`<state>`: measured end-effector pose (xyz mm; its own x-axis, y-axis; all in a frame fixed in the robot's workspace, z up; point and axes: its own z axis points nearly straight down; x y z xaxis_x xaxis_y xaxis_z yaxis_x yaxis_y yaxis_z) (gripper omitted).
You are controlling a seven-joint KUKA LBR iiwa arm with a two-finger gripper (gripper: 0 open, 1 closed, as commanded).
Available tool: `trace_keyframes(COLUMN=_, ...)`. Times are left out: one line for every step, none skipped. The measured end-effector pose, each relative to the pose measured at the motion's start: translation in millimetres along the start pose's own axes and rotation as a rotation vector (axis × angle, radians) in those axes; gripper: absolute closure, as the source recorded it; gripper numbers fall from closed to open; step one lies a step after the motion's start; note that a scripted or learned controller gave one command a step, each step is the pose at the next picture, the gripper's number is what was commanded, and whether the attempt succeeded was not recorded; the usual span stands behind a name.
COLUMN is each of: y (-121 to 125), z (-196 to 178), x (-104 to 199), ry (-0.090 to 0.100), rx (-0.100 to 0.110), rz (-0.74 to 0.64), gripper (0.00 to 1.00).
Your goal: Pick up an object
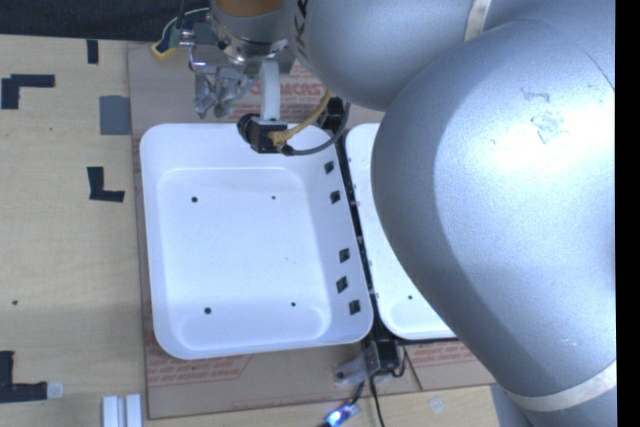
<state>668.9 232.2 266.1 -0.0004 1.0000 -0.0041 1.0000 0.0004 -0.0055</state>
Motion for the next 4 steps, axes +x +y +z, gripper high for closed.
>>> trace_keyframes(y=-6.8, z=-59.4, x=1.5, ry=0.006, rx=-0.009, rz=-0.003, gripper=1.00)
trace_keyframes(y=-1.1, z=-130.7, x=1.4, ry=0.007, rx=-0.012, rz=-0.003, gripper=1.00)
trace_keyframes(y=-2.0, z=-194.2, x=1.2, ry=0.006, rx=-0.011, rz=-0.003, gripper=1.00)
trace_keyframes(y=-3.0, z=-37.4, x=-10.9, ry=-0.003, rx=0.012, rz=0.001, gripper=1.00)
